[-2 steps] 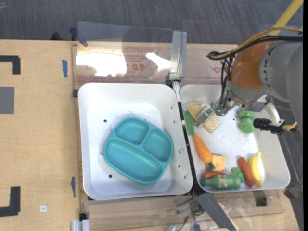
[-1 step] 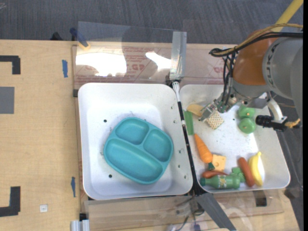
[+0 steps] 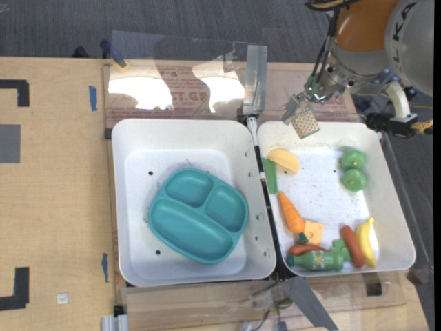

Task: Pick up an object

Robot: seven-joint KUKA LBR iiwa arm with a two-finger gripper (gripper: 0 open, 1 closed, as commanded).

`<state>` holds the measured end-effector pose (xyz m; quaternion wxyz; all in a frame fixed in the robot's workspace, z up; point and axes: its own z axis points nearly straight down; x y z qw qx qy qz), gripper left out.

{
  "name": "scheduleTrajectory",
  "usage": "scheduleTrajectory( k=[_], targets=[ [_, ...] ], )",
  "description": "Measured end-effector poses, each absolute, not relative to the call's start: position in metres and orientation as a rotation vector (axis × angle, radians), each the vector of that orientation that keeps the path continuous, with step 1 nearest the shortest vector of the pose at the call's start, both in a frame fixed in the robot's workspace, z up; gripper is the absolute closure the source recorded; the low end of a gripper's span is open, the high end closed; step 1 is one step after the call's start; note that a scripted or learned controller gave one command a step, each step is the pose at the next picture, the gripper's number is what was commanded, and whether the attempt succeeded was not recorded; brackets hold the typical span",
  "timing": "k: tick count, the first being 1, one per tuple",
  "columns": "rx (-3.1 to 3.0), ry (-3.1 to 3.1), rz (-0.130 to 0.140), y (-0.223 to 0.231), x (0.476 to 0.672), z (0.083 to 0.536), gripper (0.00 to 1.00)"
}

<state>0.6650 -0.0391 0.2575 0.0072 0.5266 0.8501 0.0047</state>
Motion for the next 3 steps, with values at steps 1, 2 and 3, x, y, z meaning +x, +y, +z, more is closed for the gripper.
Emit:
scheduleTrajectory(
  k=[1, 2, 3],
  targets=[
    [1.5, 2.755, 0.001, -0.019, 0.667, 0.249, 1.0],
    [1.647, 2.666, 0.006, -0.022, 0.659, 0.296, 1.0],
    [1.5, 2.762, -0.002, -0.022, 0.61, 0.241, 1.0]
  ],
)
